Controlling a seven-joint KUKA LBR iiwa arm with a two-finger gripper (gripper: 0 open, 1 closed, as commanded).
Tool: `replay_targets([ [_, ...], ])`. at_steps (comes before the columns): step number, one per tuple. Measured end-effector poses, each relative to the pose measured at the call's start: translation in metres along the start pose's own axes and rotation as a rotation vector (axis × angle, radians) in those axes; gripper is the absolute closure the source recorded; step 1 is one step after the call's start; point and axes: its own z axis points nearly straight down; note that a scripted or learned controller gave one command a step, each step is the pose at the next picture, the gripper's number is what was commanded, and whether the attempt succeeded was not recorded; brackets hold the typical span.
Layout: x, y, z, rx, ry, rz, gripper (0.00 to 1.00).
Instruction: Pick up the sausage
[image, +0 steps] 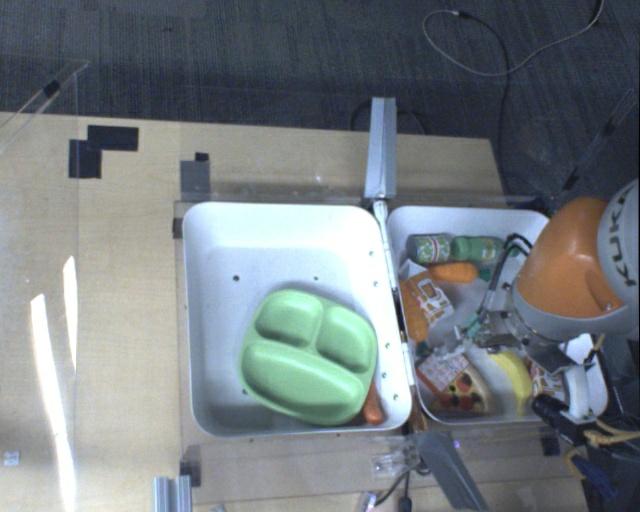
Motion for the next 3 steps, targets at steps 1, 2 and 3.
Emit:
replay_targets([
  [1, 0.007, 0.006, 0.025, -0.015, -0.001, -0.048, 0.00],
  [2, 0.007, 0.011, 0.010, -0.033, -0.005, -0.050, 1.00],
  [3, 0.007, 0.011, 0.010, -0.033, -0.006, -0.050, 0.00],
])
